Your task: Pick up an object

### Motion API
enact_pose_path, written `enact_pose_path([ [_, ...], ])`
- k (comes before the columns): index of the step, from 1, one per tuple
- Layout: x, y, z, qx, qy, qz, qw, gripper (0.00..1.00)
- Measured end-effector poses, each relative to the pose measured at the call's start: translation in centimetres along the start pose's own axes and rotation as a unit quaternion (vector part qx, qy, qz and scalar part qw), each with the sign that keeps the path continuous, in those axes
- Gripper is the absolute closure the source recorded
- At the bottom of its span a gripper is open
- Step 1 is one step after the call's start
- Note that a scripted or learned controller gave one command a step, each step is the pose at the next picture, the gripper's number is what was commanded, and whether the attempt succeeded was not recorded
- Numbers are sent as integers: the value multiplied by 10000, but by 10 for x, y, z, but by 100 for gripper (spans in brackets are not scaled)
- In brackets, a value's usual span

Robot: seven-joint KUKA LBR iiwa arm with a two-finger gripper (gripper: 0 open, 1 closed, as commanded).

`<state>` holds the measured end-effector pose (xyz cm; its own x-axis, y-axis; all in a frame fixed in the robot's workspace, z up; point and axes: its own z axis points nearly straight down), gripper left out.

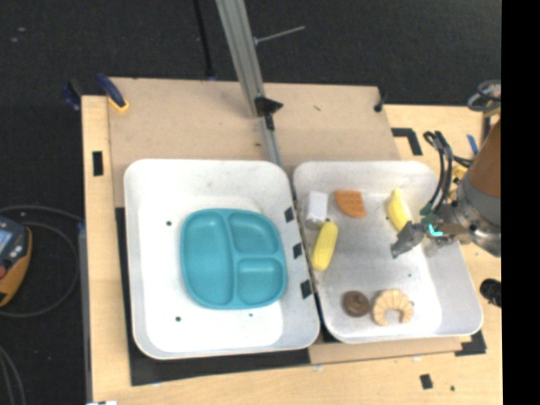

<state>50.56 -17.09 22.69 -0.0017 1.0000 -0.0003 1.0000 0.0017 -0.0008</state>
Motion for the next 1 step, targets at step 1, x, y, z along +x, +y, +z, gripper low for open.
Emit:
enact_pose_path([
  [1, 0, 1, -1, -12, -3, -2, 10000, 0],
])
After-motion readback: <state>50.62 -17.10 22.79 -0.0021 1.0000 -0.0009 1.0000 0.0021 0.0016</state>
